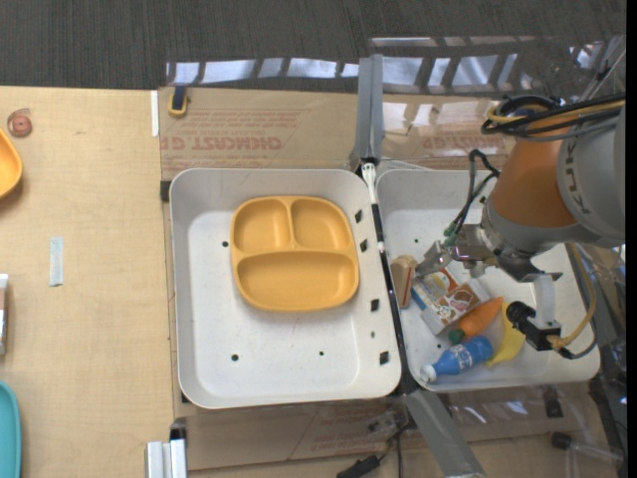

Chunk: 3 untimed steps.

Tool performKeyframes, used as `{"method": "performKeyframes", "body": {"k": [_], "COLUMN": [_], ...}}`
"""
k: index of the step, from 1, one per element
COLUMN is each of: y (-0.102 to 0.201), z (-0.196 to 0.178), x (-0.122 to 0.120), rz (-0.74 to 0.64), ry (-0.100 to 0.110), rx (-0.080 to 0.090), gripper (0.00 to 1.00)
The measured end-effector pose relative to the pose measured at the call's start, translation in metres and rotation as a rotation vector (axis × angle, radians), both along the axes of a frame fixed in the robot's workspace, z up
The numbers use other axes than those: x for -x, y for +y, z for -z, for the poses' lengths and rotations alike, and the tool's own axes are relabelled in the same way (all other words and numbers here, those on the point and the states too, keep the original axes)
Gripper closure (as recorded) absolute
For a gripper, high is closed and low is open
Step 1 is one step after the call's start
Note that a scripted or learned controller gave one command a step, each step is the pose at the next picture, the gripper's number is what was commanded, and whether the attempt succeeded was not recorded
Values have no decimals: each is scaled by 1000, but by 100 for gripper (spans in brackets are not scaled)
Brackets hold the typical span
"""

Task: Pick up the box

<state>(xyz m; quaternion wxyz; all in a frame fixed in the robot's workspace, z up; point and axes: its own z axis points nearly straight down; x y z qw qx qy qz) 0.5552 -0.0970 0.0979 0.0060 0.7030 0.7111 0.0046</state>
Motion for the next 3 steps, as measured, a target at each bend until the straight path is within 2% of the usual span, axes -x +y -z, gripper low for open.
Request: {"method": "performKeyframes", "body": {"k": [3], "y": [3], "z": [1], "x": [72], "rz": [-35], "ry": [-2], "rx": [1], "gripper": [0]}}
